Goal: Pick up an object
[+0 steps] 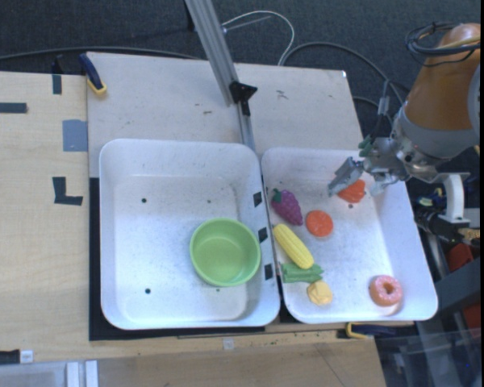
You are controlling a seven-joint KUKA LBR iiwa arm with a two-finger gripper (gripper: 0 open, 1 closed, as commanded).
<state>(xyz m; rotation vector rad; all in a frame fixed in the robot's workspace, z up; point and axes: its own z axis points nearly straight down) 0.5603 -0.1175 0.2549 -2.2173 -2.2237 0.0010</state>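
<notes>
Small red-orange toy [353,191] at end effector [360,179]

1. The arm [444,95] is a thick, rounded body at the right edge, with smooth, glossy curved shells.
2. Its upper section is an orange band [448,75], broad and shiny, with a pale highlight near the top.
3. Below the band sits a grey wrist ring [436,139], darker along its lower rim.
4. Black cables [436,39] loop over the top of the orange section.
5. The gripper [363,176] is small, grey and silver, built of angular metal parts with dark joints.
</notes>
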